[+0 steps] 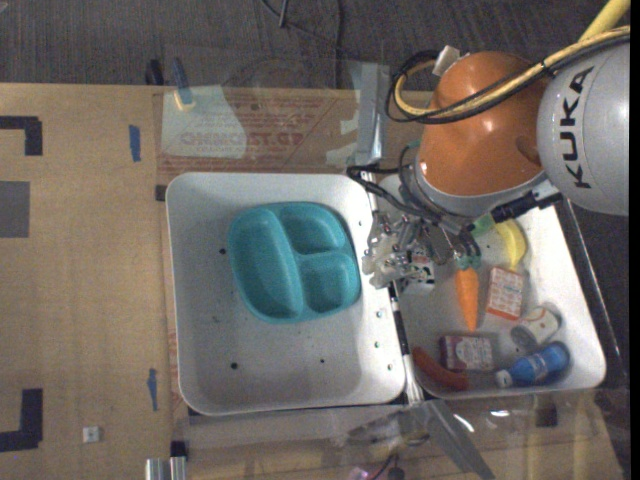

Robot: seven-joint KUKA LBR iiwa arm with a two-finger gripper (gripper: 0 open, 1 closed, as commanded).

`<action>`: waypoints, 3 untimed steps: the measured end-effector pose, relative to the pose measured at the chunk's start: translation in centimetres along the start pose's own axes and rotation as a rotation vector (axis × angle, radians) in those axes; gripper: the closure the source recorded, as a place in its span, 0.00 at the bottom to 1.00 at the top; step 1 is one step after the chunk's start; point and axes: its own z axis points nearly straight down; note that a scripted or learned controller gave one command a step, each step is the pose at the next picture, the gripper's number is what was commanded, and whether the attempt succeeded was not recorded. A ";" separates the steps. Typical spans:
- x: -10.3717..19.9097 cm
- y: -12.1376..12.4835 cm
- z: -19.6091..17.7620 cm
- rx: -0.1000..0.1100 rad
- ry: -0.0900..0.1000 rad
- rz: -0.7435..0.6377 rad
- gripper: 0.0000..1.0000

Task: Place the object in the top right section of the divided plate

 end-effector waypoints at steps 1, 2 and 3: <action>5.9 -6.1 2.2 0.000 0.006 -0.041 1.00; 3.4 1.4 2.2 -0.001 0.002 -0.220 1.00; 1.3 6.8 0.5 -0.002 0.000 -0.459 1.00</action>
